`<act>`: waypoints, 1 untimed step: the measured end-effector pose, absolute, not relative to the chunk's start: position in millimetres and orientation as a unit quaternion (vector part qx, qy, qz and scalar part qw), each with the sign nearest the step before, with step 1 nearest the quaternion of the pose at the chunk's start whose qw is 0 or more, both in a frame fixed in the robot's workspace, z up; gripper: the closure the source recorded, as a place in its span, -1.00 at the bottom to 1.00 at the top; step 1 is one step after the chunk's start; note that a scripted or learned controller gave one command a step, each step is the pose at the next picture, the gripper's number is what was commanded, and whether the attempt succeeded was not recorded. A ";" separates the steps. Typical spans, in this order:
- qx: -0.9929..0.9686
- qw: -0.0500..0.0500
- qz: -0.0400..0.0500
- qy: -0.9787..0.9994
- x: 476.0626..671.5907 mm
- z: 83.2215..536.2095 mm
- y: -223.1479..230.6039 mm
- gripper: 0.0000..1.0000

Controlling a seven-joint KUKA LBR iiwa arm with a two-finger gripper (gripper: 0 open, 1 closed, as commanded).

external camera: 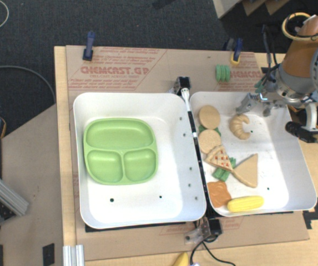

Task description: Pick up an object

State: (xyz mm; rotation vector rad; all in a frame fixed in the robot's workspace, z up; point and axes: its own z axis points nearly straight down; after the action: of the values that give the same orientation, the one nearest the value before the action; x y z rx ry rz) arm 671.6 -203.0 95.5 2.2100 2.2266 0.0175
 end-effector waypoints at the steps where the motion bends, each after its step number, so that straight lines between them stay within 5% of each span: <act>1: 0.702 -0.002 0.012 0.712 662.3 90.8 -210.0 -1.00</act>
State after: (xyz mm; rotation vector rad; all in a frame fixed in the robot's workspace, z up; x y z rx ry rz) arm 662.3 -210.0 90.8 2.2084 2.2389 0.0378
